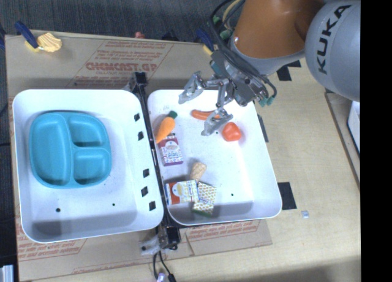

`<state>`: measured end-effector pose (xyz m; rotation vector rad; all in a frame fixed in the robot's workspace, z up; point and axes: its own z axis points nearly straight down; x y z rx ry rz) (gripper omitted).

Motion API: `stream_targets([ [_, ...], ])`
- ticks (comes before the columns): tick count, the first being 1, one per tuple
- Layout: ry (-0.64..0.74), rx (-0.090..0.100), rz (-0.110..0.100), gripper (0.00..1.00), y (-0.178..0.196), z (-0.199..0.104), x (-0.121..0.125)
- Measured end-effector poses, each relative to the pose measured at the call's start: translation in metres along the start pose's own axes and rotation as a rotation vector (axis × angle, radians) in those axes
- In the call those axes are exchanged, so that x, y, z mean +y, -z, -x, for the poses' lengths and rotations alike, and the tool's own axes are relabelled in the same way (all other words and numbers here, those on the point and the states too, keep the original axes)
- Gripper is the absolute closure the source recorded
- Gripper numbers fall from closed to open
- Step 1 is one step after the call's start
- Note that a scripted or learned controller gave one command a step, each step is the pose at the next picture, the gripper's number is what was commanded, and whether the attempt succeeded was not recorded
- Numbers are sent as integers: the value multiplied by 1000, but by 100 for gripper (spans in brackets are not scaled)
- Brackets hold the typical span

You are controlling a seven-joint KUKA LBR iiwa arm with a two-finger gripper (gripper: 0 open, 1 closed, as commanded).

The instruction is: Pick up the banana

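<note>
My gripper (pixel 197 113) hangs over the upper part of the right bin (pixel 260 170), its two grey fingers (pixel 188 91) spread apart and open. A small orange-red elongated piece (pixel 199 114) lies on the bin floor in the gap between the fingertips, and whether they touch it I cannot tell. A small pale yellowish-tan piece (pixel 197 170) lies lower in the same bin, well apart from the gripper. A yellow lump (pixel 50 43) sits on the bench at the far upper left, outside both bins.
The right bin also holds a carrot (pixel 164 129), a small juice box (pixel 171 151), a red tomato-like piece (pixel 231 132) and printed cartons (pixel 191 194) at the front. A blue divided tray (pixel 71 148) lies in the left bin (pixel 24 213).
</note>
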<state>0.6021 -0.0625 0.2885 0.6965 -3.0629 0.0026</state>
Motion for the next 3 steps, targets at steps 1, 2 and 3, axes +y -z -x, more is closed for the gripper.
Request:
stream_targets([
  [1, 15, -1, 2, 0, -53, 21, 79],
  [2, 339, 1, 1, 0, -23, -52, 48],
  [3, 329, 0, 3, 0, -97, -10, 167],
])
